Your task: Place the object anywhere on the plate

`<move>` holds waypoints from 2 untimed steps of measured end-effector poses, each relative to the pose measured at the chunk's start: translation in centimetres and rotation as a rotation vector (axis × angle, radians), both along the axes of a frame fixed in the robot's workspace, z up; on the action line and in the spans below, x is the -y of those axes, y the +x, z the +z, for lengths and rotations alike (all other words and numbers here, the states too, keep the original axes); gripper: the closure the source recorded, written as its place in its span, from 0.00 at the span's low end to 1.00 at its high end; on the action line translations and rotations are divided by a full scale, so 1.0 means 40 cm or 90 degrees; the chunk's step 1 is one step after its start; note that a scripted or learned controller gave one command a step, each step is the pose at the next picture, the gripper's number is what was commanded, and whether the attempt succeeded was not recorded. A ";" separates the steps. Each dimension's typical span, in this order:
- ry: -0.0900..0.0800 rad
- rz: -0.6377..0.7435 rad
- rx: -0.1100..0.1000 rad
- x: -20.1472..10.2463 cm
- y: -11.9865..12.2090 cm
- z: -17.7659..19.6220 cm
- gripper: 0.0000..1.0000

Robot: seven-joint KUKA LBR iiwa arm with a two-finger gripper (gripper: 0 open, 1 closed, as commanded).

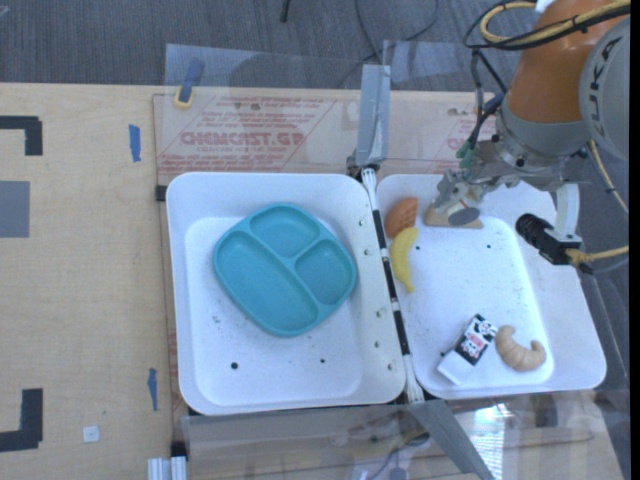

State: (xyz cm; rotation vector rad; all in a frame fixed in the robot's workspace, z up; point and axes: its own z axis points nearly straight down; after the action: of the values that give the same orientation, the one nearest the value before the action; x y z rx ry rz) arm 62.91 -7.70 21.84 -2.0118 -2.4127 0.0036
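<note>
Behind bins, clear sheet (245, 128) reads partly "CHEMCAST"; carton (470, 346) print illegible.

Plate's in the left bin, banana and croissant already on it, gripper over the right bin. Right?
Not quite. The camera view shows the banana and croissant lying in the right bin, not on the plate. The plate is in the left bin, and the gripper is over the right bin.

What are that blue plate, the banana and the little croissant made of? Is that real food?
The blue plate looks like moulded plastic: one even colour, smooth matte surface, rounded compartments. The banana and the croissant are probably plastic or rubber toys, judging by their flat uniform colours and simple shapes, though the view leaves that open. The white bins look like thin formed plastic.
</note>
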 end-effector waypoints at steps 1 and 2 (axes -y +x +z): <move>0.001 0.033 -0.001 -0.144 -0.014 -0.085 1.00; 0.001 0.023 -0.002 -0.329 -0.039 -0.083 1.00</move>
State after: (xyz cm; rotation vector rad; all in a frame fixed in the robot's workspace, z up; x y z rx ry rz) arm 61.35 5.47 18.52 -1.9660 -2.4461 0.0043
